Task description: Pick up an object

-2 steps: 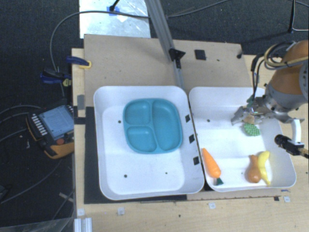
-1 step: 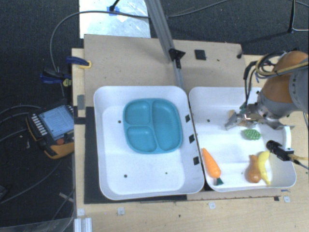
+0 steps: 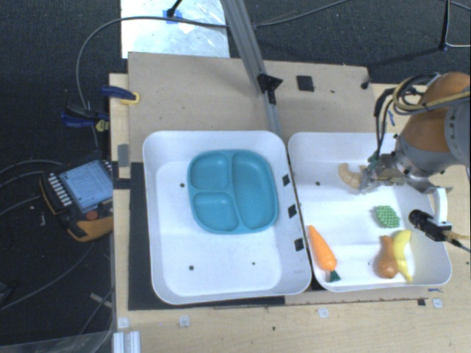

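While the claw (image 3: 370, 176) hangs low in the right bin (image 3: 324, 153), a tan object (image 3: 349, 173) lies just left of it (grip state: can't tell), long axis running left-right.

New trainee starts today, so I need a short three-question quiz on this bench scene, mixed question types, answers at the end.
1. True or false: the blue divided plate lies in the right bin.
2. Which lies nearest the left bin: A) carrot B) banana C) green object?
3. Fill in: the claw is over the ___ bin.

Key: 1 false; 2 A; 3 right.
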### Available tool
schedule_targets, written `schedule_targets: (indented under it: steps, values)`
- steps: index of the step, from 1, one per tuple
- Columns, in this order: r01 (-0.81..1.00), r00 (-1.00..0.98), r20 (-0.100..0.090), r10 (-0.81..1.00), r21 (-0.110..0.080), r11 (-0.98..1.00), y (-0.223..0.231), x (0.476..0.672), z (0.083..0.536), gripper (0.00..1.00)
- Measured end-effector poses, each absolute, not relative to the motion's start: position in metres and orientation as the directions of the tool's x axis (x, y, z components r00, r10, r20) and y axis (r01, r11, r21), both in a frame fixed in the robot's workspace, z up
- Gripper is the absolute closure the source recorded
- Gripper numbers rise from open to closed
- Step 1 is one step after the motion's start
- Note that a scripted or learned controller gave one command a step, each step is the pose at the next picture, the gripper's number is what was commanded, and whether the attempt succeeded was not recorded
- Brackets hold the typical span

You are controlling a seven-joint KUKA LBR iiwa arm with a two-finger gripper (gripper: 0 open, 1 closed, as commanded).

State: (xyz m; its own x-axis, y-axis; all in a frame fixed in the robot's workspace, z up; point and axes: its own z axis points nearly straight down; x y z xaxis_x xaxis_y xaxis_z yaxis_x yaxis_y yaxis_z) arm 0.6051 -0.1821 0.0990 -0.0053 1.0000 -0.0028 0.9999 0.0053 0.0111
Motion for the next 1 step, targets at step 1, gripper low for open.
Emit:
schedule_targets:
  steps: [1]
  values:
    - [1.000,-0.006,-0.001,1.000,0.006,0.006,-0.1789,0.6023,0.1446,1.00]
